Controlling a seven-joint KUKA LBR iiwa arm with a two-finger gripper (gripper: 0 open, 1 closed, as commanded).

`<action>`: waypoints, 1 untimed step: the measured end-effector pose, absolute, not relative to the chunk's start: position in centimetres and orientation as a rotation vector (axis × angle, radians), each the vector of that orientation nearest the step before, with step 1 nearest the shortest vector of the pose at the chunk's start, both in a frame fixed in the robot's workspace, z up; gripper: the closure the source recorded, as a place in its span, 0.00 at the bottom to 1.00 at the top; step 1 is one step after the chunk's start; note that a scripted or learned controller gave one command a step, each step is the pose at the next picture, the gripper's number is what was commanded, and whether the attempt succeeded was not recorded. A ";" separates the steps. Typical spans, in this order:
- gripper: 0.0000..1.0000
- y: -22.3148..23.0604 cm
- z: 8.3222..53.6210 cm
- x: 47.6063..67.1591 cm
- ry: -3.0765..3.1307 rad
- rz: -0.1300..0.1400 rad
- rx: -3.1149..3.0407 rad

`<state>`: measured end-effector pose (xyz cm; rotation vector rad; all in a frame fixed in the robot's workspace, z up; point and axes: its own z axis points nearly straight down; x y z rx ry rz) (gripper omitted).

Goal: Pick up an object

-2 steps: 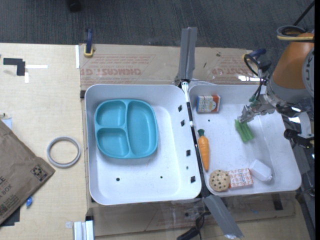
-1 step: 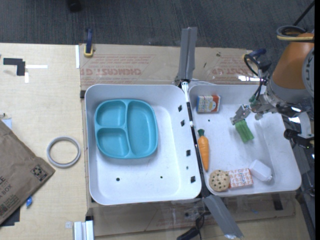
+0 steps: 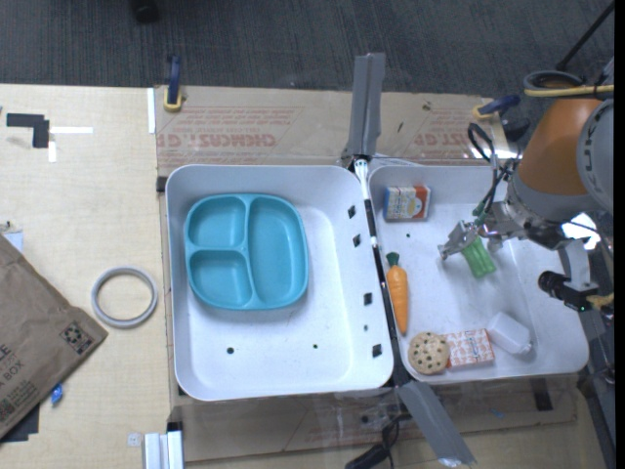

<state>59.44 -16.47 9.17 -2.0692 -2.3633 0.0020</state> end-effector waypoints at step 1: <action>1.00 -16.6 10.1 59.5 -2.362 0.002 -2.073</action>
